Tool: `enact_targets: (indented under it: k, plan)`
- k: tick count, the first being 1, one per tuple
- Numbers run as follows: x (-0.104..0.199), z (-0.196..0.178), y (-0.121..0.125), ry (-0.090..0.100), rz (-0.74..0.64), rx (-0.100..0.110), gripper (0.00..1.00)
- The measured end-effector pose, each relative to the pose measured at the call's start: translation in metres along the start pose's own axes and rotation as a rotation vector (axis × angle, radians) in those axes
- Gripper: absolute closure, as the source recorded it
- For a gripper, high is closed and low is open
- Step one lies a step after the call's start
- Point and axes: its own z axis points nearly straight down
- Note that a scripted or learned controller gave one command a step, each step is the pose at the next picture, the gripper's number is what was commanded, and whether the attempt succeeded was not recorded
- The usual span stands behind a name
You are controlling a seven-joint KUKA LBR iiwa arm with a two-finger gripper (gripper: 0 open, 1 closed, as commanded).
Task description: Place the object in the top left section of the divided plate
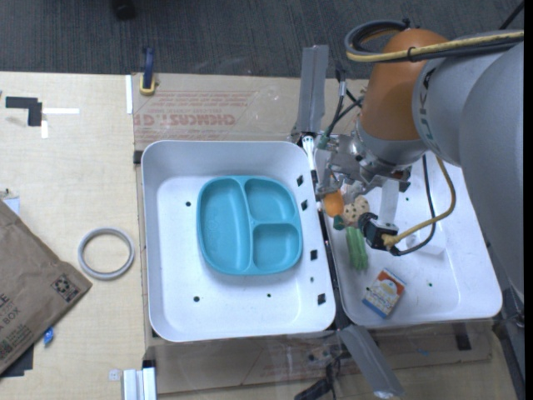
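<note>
Grey two-finger gripper [360, 192] hovering in right white bin [466, 298] over orange and green toys [356, 244], seemingly; blue divided plastic plate [248, 223] sitting in left bin [166, 307]

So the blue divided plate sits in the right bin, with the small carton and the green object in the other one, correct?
Not quite. The camera view shows the blue divided plate in the left bin, not the right. The small carton and the green object do lie in the other one, the right bin.
</note>
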Motion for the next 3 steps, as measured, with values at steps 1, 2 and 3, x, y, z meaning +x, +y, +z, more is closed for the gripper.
enact_targets:
  k: [1, 2, 3]
  plan:
    - [-0.034, -0.024, 0.008, -0.001, 0.191, -0.001, 1.0]
    - [0.036, 0.001, 0.009, -0.001, 0.32, 0.001, 1.0]
    - [0.035, 0.001, 0.009, -0.002, 0.32, 0.001, 0.0]
